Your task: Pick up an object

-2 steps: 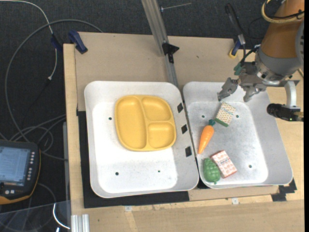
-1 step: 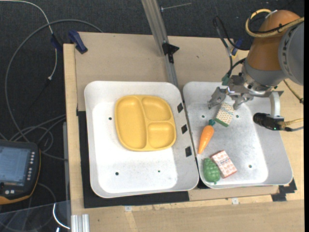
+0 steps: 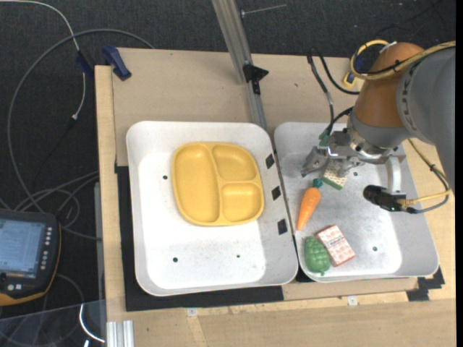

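Looking down from the one camera: two shallow white bins side by side on the wooden bench (image 3: 188, 78). The left bin (image 3: 152, 266) carries a yellow divided plate (image 3: 217, 182), three compartments, sitting toward the far half of the bin.

Over to the right bin (image 3: 405, 251), where the action is. The grey arm (image 3: 427, 85), orange band above the wrist, reaches in from the right, and the gripper (image 3: 329, 166) is down low at the bin's far left part. Its metal fingers (image 3: 313, 162) look spread apart, and a small pale card-like piece with green on it (image 3: 334, 180) sits right under the fingertips; I can't tell whether it's actually pinched or just lying beneath them.

Just beside the gripper, a toy carrot (image 3: 308, 207) lies with its green top pointing toward the fingers, near but apart from them. Nearer the front edge, a green broccoli-like toy (image 3: 315, 254) touches a small red-and-white box (image 3: 336, 245). A black cable end (image 3: 383, 196) hangs off the wrist over the bin's middle.
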Available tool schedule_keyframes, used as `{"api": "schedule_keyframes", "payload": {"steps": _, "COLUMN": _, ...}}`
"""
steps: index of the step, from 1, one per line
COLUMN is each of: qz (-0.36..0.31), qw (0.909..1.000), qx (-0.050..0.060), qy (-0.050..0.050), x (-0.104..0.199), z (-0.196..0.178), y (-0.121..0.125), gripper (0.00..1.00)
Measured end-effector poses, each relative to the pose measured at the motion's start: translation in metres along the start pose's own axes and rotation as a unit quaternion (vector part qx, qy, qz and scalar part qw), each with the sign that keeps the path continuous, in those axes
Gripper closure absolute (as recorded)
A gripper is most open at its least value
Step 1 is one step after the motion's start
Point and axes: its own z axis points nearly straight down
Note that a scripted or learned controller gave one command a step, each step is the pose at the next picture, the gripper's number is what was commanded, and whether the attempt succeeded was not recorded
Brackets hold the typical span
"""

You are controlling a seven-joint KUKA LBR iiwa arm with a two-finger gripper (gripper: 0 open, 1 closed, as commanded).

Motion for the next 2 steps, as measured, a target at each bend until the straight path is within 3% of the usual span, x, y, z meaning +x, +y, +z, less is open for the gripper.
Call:
{"api": "schedule_keyframes", "payload": {"steps": 1, "qz": 0.000, "qw": 1.0000, "qx": -0.003, "qy": 0.000, "x": 0.000, "z": -0.014, "y": 0.002, "gripper": 1.00}}
{"api": "schedule_keyframes", "payload": {"steps": 2, "qz": 0.000, "qw": 1.0000, "qx": -0.005, "qy": -0.001, "x": -0.001, "z": -0.058, "y": 0.006, "gripper": 1.00}}
